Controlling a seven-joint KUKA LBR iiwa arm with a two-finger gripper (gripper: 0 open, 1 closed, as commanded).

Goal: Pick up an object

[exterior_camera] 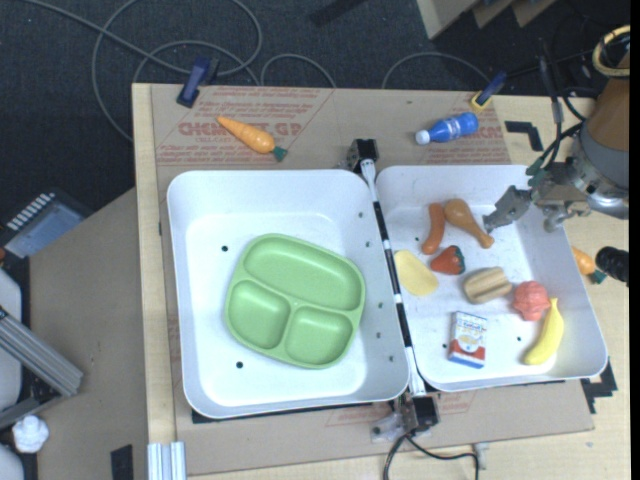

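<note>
Worktop: cardboard-covered board carrying two shallow white bins side by side.
Left bin: holds a green divided plate and nothing else that I can make out.
Right bin: holds all the candidate things for picking.
Contents, right bin: a toy drumstick; an orange strip just left of it; a red pepper; a yellow wedge by the dividing wall; a bread roll; a pink lump; a banana; a small carton.
Outside the bins: a carrot and a blue bottle on the board.
Tool: over the upper right part of the right bin, on the arm reaching in from the right; fingers apart, nothing between them.
Nearest thing: the drumstick, just left of the tool tip and slightly lower in the picture.
Drumstick axis: slanted, thick end upper left, thin end lower right, pointing toward the tool.
Judgement: the drumstick looks the likeliest target; a short move leftward and down would bring the fingers across its thin end.
Risk: the orange strip lies close beside it and could be nudged.
</note>
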